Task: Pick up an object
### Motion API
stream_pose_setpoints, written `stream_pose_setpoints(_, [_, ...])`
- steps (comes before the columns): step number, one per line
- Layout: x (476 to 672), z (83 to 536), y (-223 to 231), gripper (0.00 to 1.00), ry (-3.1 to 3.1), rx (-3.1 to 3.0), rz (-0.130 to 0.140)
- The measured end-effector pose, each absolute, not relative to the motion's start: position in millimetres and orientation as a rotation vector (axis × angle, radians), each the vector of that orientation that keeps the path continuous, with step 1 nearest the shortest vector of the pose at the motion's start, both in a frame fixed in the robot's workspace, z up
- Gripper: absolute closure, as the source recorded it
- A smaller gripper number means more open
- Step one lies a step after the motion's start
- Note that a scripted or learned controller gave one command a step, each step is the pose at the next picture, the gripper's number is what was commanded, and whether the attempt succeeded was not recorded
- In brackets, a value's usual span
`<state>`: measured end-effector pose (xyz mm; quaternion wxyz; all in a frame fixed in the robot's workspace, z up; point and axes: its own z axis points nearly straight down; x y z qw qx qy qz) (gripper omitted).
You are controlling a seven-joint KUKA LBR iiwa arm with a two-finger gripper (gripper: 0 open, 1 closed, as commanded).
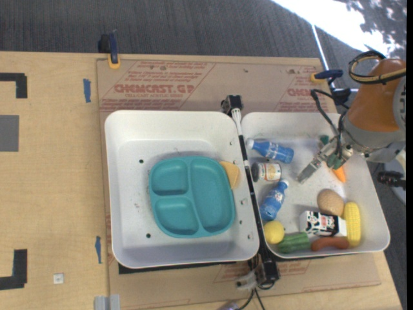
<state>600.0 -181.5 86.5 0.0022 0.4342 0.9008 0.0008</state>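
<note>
I see the gripper (314,165) low over the right bin (374,192), its fingers spread apart with nothing between them, just right of the small jar (267,172). An orange carrot (339,171) lies just right of the fingers; two blue bottles (272,150) lie above and below the jar.

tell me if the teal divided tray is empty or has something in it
Empty. All three compartments of the teal tray in the left bin show bare teal. A yellow piece lies at its right edge, outside the compartments.
</note>
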Motion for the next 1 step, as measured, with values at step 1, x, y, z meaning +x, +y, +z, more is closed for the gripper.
stream_pose_setpoints(1, [573.0, 87.1, -179.1, 0.00, 2.957, 1.038, 0.001])
